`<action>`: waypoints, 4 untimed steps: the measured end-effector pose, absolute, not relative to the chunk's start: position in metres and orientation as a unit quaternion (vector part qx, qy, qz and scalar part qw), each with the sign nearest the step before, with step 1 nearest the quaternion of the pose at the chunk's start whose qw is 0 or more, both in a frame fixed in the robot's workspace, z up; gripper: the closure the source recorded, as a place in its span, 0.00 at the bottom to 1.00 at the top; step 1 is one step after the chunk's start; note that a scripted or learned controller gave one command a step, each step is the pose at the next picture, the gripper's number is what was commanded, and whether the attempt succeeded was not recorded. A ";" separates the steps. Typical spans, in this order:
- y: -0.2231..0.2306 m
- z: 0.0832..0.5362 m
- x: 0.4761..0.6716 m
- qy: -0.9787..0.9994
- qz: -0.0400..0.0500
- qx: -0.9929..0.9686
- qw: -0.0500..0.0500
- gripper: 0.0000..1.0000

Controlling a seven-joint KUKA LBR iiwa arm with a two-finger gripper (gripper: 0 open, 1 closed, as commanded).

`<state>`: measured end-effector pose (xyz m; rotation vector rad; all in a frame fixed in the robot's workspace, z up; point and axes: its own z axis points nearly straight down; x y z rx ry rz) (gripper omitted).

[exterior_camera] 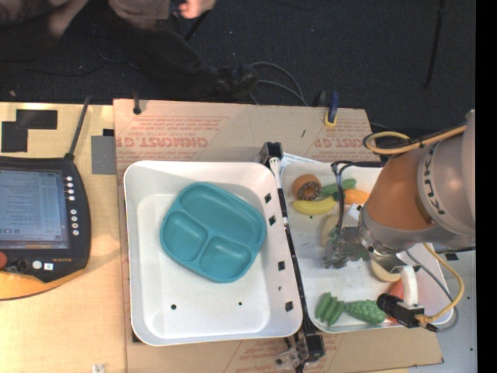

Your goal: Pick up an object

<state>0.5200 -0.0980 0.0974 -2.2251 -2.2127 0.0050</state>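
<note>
Cardboard covers the desk (233,130) under two white bins. Low in the right bin (311,286), the tool (339,251) hangs mid-bin; its state cannot be told. Toy banana (313,206) lies near the far edge, green pieces (349,311) along the near edge. A teal divided plate (213,231) fills the left bin (147,301).

We count two white bins (147,208), side by side. The left one holds one teal plate (212,231). In the right bin (311,286) we see one banana (314,206), one brown doughnut (307,186) and two green toys (348,311).
</note>
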 end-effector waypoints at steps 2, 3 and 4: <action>-0.165 0.087 0.523 -0.706 0.002 -0.708 0.000 0.00; -0.162 0.087 0.523 -0.706 0.001 -0.708 0.001 0.00; -0.162 0.087 0.523 -0.706 0.001 -0.708 0.001 0.00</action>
